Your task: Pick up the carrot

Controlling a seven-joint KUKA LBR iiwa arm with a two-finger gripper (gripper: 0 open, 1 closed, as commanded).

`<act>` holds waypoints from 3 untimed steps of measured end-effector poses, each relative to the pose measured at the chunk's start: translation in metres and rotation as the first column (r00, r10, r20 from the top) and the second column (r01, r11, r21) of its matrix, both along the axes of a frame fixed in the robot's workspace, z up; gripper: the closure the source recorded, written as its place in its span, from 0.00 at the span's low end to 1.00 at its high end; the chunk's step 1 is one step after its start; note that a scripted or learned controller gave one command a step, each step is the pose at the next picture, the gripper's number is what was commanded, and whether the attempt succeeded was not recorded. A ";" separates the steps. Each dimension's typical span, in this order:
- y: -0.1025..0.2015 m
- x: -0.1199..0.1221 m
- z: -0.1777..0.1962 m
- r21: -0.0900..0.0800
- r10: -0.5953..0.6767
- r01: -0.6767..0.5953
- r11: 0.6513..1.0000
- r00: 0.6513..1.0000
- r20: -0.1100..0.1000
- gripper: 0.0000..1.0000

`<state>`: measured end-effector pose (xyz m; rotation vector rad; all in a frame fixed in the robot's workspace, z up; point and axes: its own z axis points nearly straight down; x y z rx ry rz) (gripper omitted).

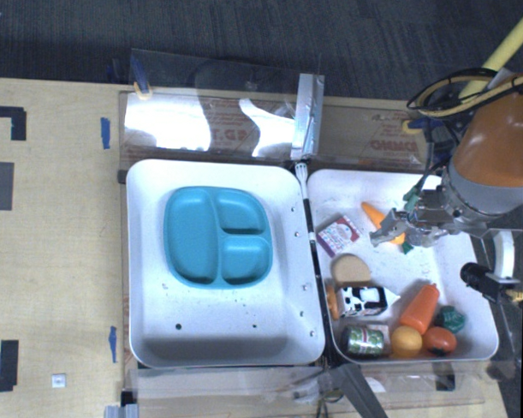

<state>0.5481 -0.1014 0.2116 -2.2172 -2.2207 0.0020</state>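
The gripper (396, 234) hangs over the right bin (483, 353), in its upper middle, with the grey wrist and orange band reaching in from three o'clock. Its fingers stand a little apart, and nothing sits clearly between them. The carrot (373, 215) — a small orange wedge — lies on the bin floor just at ten o'clock of the fingertips, close to them, though whether they touch it cannot be told. At eight o'clock of the gripper lies a maroon packet (337, 235), and below that a tan bread-like piece (352, 269). Further toward six o'clock sit a black-and-white cow-patterned carton (363, 300) and a green can (366, 339). Along the bin's lower right edge are a larger orange-red vegetable (420, 306), a yellow-orange round fruit (406, 340), a red tomato-like piece (439, 339) and a dark green item (451, 319) — all bunched together. The left bin (146, 311) holds a blue divided plate (216, 235) near its centre.
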 end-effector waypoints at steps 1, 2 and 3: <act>-0.022 -0.009 0.011 -0.002 -0.185 0.185 0.983 0.983 0.006 0.00; -0.047 0.043 -0.100 -0.003 0.119 -0.119 0.993 0.993 0.009 0.00; -0.049 0.012 -0.125 0.000 -0.042 0.042 0.999 0.999 0.005 0.00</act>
